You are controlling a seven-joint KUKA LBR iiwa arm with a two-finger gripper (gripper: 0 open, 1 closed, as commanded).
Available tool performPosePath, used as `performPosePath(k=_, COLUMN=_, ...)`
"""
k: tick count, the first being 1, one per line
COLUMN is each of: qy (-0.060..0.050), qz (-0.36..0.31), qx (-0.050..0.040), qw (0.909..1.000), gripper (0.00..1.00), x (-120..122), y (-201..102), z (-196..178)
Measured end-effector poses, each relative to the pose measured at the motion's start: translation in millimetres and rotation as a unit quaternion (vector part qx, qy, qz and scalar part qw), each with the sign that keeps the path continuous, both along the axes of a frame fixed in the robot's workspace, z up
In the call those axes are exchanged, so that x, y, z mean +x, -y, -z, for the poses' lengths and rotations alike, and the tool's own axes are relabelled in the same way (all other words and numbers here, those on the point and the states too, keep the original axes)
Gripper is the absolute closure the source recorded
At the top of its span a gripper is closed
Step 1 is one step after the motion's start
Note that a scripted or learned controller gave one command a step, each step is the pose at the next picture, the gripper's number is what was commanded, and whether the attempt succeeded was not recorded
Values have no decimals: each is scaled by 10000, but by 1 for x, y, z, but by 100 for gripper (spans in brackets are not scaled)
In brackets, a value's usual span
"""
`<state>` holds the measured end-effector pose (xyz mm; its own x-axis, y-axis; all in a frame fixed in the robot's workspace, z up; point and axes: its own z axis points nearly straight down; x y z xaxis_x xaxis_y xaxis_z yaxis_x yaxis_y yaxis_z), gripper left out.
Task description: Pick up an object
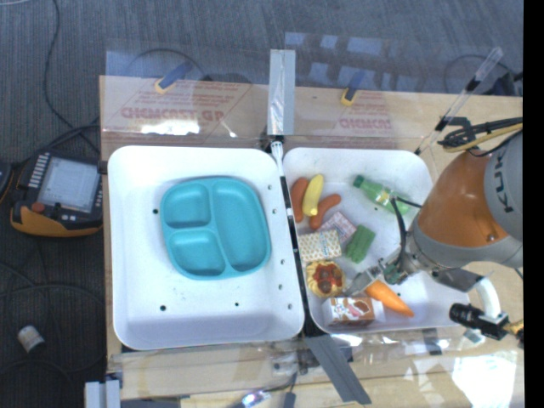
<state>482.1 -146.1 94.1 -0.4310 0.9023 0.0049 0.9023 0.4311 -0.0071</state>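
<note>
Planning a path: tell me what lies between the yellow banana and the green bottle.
In the camera view, bare white bin floor separates the banana from the green bottle; nothing lies between them.

I see dark grey carpet floor [102, 24] around a pale wooden bench [212, 100]. Thin cables [51, 7] trail off the bench's far left corner; a handheld pendant [55, 194] lies left of it.

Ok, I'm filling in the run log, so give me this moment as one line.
arm: over right bin | gripper: low beside carrot, grasp unconfirmed | left bin: blue tray | pick: not yet shown
</note>
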Motion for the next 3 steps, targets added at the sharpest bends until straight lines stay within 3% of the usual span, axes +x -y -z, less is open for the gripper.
performPosePath(k=1, qy=7, qz=-10, qx=9, qw=10000, gripper=100, x=2, y=-1, z=-7)
performPosePath(k=2, qy=59, qz=-298, qx=-28, qw=9995, gripper=100, x=3, y=-5, z=4)
performPosePath(k=3, qy=-4, qz=681, qx=-18, qw=9977, gripper=100, x=23, y=-94, z=-85)
